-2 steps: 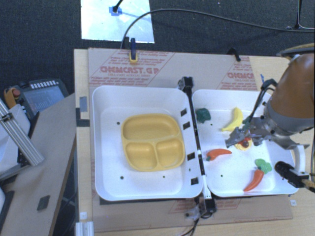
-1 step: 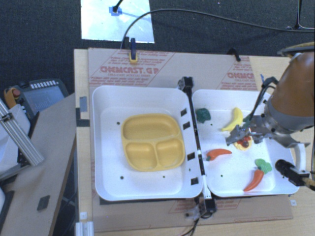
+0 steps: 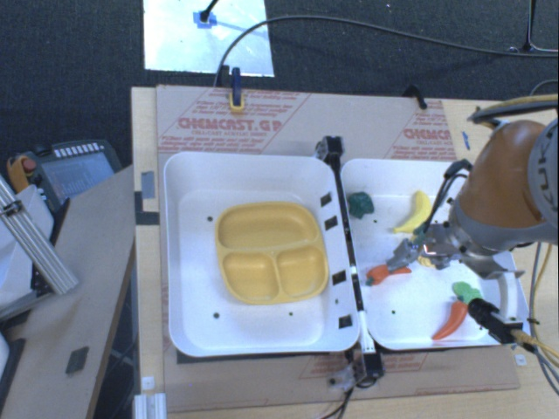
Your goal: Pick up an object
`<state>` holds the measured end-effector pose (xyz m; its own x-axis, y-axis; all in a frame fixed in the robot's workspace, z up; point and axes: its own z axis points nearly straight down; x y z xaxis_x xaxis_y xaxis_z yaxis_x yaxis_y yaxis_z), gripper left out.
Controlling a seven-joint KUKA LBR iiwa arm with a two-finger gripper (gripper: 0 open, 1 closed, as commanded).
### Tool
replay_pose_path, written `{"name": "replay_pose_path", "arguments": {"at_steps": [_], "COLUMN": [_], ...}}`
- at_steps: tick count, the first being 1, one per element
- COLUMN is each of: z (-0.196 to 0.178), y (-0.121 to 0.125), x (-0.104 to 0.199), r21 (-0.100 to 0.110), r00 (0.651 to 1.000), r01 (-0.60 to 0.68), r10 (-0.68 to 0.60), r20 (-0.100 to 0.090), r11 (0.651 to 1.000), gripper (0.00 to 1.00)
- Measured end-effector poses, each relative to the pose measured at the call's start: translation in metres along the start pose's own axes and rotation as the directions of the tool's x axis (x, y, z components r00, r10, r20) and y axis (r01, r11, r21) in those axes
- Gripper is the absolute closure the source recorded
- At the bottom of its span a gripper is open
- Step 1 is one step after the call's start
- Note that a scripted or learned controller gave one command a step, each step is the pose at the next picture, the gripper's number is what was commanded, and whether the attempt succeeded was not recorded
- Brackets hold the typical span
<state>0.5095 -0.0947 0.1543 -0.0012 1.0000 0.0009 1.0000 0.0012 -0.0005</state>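
My gripper (image 3: 412, 253) hangs low over the middle of the right bin (image 3: 384, 334), below the arm's orange band. A small orange carrot (image 3: 389, 273) lies just under and left of the gripper tip, very close to it; contact is unclear. A yellow banana (image 3: 414, 213) lies just beyond the gripper, toward the back. A dark green toy (image 3: 360, 203) sits near the bin's back left corner. A larger orange carrot with a green top (image 3: 454, 314) rests at the front right, beside the arm.
The left bin (image 3: 188, 234) holds a yellow three-compartment tray (image 3: 266, 251). A black divider (image 3: 342, 243) runs between the bins. Cables trail at the right bin's front right corner (image 3: 511, 330). A side table with a pendant (image 3: 74, 177) stands far left.
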Motion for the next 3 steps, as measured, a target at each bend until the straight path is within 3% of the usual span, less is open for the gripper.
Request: {"name": "replay_pose_path", "arguments": {"at_steps": [2,3], "z": [0.063,0.052], "y": [0.010,0.012], "x": [0.002,0.000], "r21": [-0.010,-0.018], "r00": [1.000,1.000], "r01": [0.001,-0.001], "r10": [-0.001,0.001], "r20": [-0.001,0.003], "r11": [1.000,1.000], "gripper": [0.00,1.00]}}
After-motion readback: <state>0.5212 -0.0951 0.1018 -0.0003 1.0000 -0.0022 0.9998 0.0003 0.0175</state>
